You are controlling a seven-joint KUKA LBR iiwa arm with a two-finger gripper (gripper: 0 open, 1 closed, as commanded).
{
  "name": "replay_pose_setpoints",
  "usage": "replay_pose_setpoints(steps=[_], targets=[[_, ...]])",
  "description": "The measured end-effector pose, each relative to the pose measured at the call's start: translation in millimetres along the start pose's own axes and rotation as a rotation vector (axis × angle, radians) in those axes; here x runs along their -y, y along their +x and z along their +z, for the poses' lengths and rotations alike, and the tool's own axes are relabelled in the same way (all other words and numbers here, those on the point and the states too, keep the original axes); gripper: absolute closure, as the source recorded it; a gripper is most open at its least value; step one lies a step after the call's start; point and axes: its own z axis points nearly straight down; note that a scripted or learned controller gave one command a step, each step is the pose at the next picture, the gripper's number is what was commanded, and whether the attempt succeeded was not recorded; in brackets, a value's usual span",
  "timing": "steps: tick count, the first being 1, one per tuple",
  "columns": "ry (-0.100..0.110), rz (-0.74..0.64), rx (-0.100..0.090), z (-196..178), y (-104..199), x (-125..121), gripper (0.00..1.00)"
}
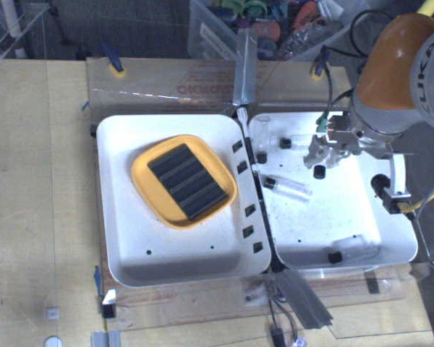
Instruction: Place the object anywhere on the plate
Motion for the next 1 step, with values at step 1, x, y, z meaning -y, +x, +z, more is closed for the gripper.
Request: replay_pose_setpoints(steps=[1], targets=[[0.000,0.000,0.000,0.0,-0.1,0.0,0.00]])
